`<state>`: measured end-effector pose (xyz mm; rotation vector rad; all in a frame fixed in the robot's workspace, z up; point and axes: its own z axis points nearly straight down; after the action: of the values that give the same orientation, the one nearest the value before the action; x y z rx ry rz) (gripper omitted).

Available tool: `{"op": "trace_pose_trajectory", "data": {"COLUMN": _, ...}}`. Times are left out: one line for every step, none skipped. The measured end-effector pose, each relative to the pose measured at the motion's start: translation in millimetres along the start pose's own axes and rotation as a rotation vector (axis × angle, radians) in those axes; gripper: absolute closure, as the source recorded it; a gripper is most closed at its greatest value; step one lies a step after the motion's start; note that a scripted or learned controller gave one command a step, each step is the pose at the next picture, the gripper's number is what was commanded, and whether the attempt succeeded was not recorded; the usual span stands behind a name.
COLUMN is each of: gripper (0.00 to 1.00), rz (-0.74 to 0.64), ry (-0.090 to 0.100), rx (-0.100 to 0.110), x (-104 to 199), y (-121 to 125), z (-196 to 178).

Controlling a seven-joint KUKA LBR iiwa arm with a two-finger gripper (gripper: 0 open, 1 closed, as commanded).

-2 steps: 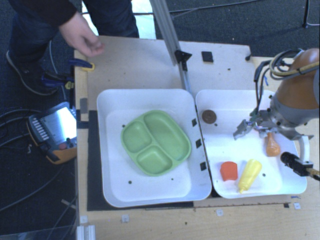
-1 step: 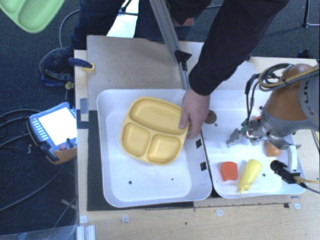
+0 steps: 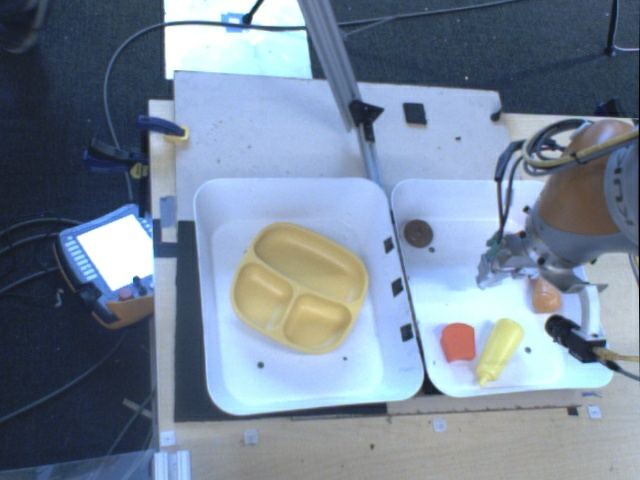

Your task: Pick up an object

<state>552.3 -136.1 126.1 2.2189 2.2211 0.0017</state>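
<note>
Two white bins sit side by side on the bench. Right bin (image 3: 440,258) holds a yellow bottle (image 3: 499,350), red cup (image 3: 458,342), brown disc (image 3: 417,233) and an orange piece (image 3: 545,296) beside the claw (image 3: 497,268); its state cannot be told. The bottle looks light, smooth, probably slippery; grip across its body. No readable writing.

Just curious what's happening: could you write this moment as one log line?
gripper: low in right white bin | nearby: yellow squeeze bottle, red cup | left bin: yellow divided plastic plate | nothing visibly lifted
</note>
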Motion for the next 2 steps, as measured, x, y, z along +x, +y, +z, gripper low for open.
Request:
{"op": "trace_pose_trajectory", "data": {"gripper": 1.0, "rz": -0.003, "ry": 0.0, "rx": -0.003, "x": 3, "y": -5, "z": -46}}
{"op": "trace_pose_trajectory", "data": {"gripper": 1.0, "rz": -0.004, "ry": -0.001, "rx": -0.007, "x": 6, "y": -3, "z": -110}}
